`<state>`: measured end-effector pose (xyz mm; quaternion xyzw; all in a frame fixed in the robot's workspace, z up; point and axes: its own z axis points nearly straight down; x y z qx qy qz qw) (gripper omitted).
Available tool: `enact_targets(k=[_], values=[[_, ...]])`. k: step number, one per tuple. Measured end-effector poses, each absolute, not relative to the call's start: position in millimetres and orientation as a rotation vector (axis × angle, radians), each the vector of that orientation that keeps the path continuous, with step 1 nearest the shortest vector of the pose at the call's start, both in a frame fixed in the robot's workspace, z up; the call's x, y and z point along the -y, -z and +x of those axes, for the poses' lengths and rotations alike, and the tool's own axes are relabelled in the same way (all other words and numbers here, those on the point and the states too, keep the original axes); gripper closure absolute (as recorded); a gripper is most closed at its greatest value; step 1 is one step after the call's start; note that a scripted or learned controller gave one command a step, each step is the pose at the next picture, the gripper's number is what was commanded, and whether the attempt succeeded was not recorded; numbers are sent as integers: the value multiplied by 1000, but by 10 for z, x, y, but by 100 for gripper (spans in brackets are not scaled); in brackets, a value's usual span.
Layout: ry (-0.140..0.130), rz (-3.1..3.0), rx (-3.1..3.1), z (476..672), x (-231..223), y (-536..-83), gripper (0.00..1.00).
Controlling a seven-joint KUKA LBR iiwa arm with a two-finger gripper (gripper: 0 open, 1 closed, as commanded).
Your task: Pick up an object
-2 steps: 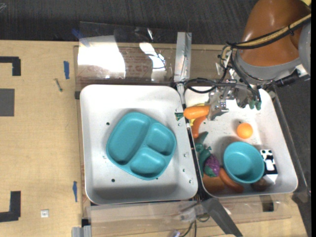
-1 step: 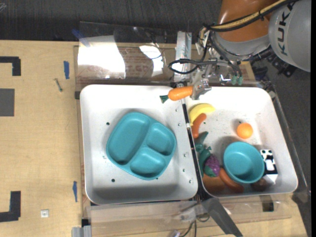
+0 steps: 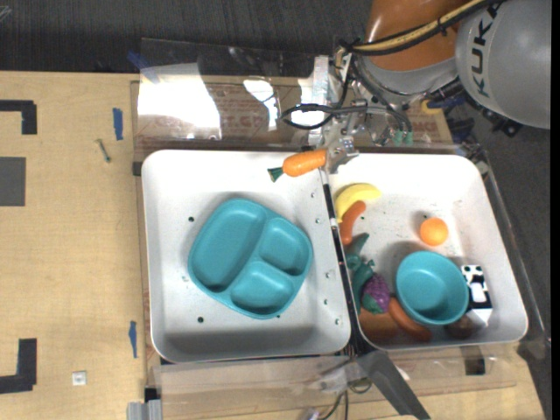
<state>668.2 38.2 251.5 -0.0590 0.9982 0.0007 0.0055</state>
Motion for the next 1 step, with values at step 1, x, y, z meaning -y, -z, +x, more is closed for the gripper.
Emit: enact_targets(k=[1], values=[[-4,-547,-3090,6220,-864,-2134,100]])
